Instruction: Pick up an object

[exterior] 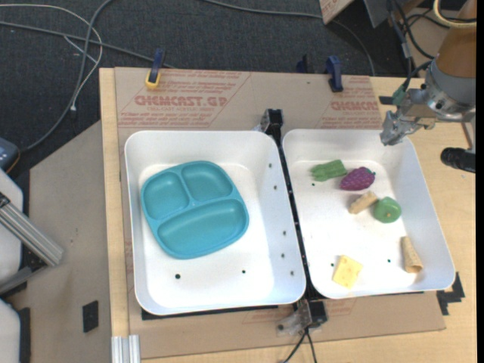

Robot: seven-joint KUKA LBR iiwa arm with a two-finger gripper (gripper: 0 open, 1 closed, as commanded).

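Hovering gripper beyond purple grapes (well apart, right bin)

A robotics lab: clamped cardboard bench (loose cables on carpet)

arm upper right, wrist down

Two bins, one plate, six toys
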